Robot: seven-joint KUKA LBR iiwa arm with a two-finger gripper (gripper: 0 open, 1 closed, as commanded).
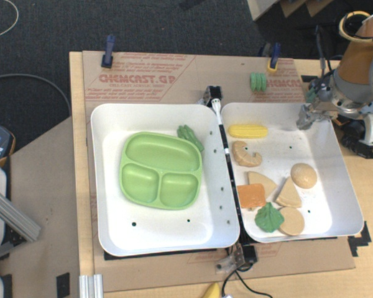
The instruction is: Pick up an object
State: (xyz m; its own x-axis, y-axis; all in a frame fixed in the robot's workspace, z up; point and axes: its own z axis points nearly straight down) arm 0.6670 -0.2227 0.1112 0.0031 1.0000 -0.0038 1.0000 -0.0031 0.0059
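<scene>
Cardboard bench [143,67], two white bins, fingers [304,118] over right bin [336,166] rear edge, prob. nothing gripped, spread unclear.

1. The arm [354,73] enters from the right edge, at the upper right of the camera view.
2. Its orange band [360,58] sits high, near the edge, with the grey wrist [351,95] just below it.
3. The wrist slants down and to the left, so the arm leans inward from the right.
4. The gripper [306,118] hangs at the end of the wrist, the lowest and leftmost part of the arm.
5. The gripper looks small, grey and metallic; its parts blur together.
6. Nothing can be made out between the gripper's tips.
7. Dark cables run along the arm beside the wrist.
</scene>
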